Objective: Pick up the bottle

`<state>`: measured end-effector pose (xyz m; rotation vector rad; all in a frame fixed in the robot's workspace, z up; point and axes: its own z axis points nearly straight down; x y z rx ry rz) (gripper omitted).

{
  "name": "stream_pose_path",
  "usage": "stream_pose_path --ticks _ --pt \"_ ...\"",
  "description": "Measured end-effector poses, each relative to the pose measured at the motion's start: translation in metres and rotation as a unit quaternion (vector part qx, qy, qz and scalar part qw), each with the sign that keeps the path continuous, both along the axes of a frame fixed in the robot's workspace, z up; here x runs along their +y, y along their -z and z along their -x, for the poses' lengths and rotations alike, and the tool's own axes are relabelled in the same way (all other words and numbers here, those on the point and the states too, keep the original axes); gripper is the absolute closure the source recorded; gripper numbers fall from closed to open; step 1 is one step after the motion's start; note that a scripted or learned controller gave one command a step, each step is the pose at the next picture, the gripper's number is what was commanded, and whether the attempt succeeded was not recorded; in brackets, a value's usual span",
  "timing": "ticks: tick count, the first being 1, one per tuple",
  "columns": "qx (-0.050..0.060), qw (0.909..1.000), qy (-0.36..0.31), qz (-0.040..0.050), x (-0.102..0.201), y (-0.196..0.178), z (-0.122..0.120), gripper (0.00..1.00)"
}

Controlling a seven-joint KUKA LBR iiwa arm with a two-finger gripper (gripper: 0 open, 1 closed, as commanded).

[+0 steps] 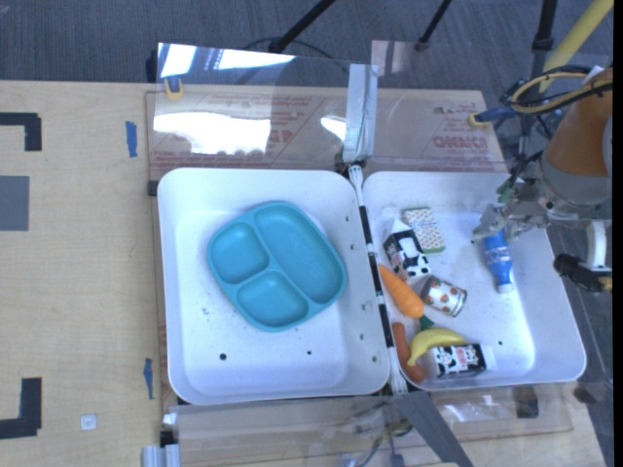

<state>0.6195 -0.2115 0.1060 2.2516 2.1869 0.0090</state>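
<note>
The bottle (pixel 497 259) is small and blue with a white cap at its near end. It is in the right bin (pixel 555 343), toward the far right side. My gripper (pixel 503 227) comes in from the right and sits over the bottle's far end. Its fingers are closed around that end, and the rest of the bottle sticks out toward the camera below them.
The left bin (pixel 185 358) holds a blue divided plate (pixel 277 266). On the right bin's left side lie a cow-print carton (pixel 407 251), a patterned packet (pixel 425 228), a carrot (pixel 401 292), a can (pixel 444 297), a banana (pixel 436 339) and another cow-print carton (pixel 456 360).
</note>
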Motion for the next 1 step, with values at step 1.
stream_pose_path --ticks 1 --pt "0.003 0.9997 0.022 0.0012 0.0409 -0.1096 0.0152 1.0"
